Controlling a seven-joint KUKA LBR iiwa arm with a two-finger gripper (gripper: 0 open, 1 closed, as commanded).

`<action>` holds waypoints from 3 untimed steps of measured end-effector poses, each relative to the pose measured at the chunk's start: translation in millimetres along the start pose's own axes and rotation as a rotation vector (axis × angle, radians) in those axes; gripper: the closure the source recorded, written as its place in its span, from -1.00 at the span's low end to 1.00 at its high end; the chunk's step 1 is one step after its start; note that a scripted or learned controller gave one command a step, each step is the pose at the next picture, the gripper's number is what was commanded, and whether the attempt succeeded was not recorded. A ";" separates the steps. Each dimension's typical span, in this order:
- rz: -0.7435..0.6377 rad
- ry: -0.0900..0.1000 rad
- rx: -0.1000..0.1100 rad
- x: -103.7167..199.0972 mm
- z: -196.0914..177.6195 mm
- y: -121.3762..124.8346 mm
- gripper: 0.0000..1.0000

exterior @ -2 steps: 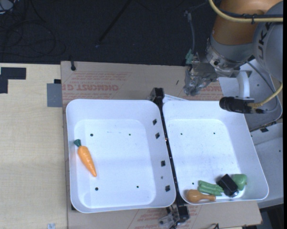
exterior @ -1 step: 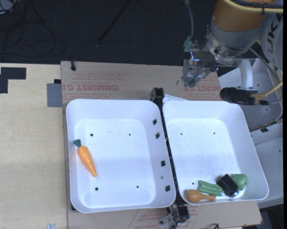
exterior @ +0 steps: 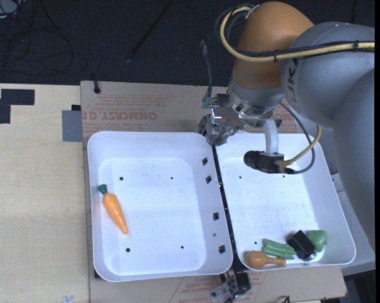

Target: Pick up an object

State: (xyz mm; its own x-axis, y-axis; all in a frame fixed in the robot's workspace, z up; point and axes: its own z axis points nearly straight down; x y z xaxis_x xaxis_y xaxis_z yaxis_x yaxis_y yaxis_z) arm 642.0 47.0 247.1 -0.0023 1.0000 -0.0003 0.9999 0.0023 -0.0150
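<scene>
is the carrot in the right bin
No, the toy carrot lies in the left bin, near its left wall, while the right bin holds other toys at its near edge.

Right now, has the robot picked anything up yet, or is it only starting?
Nothing looks picked up yet. The gripper sits at the far edge where the bins meet. The carrot lies in the left bin; the green, black and tan items lie in the right bin's near corner. The whole pick remains.

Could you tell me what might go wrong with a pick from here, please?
The gripper sits over the bins' shared rim, so descending may strike it. The black block, green pieces and pear-shaped toy crowd one corner, hindering a clean grasp. The carrot lies near the left bin's wall.
</scene>
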 end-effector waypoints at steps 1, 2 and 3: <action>0.004 -0.001 -0.022 -29.9 -101.0 -0.2 1.00; -0.003 0.001 -0.013 32.7 -93.5 0.5 1.00; -0.003 0.004 -0.029 85.8 -294.4 -2.6 1.00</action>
State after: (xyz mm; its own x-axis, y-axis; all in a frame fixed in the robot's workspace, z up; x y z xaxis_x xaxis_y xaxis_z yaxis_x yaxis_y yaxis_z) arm 643.6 132.9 541.5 -0.0052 1.0000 0.0032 0.9999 0.0052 0.0144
